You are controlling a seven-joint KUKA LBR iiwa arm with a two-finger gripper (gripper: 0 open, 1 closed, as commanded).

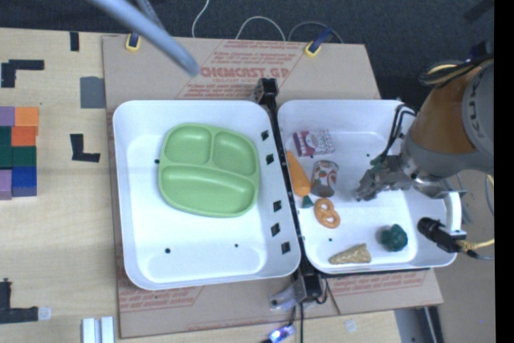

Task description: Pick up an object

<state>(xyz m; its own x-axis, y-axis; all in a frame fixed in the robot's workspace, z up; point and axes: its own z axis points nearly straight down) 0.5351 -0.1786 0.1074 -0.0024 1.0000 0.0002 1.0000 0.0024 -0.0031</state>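
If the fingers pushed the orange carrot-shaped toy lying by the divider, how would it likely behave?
The orange carrot-shaped toy looks rounded and tapered, so it would probably roll or pivot rather than slide straight. It lies along the right white bin divider wall, which may block a clean grasp. Its smooth-looking surface could be slippery.

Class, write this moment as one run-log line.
task: pick up object | hand: low in right bin, nothing seen held | nearest: pretzel, can | left bin: green plate

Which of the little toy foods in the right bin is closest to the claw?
The small can, lying just left of the claw. The pretzel, carrot and teal piece all sit farther off.
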